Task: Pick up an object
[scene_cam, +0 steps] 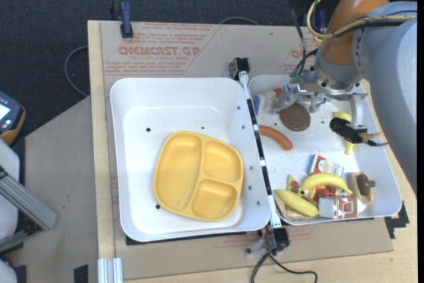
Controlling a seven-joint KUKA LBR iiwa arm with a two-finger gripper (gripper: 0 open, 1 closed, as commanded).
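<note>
My gripper (299, 97) hangs low over the far part of the right bin (391, 199), reaching in from the right. Just in front of it a round brown disc (295, 118) lies on the bin floor. An orange-red sausage (275, 136) lies a little nearer, close to the divider between the bins. At the near end of the bin sit two yellow bananas (322, 181), a small red and blue carton (318, 164), a red and white carton (334, 206) and a brown piece (362, 186). Nothing shows in the gripper's grasp.
The left bin (132, 103) holds a yellow divided plate (197, 175). A small blue and red item (265, 103) lies in the far left corner of the right bin. The grey arm (391, 63) covers the right bin's far right side.
</note>
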